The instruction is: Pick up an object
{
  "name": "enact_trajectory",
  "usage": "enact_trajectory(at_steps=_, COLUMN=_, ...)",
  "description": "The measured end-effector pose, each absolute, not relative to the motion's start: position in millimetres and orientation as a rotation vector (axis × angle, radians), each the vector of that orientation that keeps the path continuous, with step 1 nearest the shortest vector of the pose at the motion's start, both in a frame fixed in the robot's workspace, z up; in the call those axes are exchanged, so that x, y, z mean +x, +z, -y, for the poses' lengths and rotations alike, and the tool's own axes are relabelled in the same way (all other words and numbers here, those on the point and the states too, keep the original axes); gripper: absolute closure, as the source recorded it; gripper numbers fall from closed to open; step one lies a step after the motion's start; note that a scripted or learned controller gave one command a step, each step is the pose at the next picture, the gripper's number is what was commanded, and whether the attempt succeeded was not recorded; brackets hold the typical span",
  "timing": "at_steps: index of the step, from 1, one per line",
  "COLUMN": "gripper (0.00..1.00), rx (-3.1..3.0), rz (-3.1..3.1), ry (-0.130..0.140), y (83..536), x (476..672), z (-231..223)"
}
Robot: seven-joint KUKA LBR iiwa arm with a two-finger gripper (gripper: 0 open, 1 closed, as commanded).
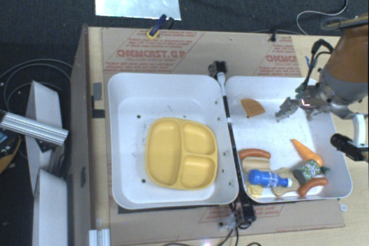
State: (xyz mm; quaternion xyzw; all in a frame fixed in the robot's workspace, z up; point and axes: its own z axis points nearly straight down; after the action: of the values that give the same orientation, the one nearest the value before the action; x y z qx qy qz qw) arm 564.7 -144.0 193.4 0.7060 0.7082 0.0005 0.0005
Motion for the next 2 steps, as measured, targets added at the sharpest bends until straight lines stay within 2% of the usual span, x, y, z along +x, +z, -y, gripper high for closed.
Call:
enact_trajectory(at_steps=1, gripper=0.00, rx=2.219, rz=-2.228, ry=-0.002, y=97, x=598.5, z=121)
enact_trajectory(at_steps=2, gripper=0.00, rx=2.214, rz=-2.225, ry=0.005, y=129, x=643.9, z=81)
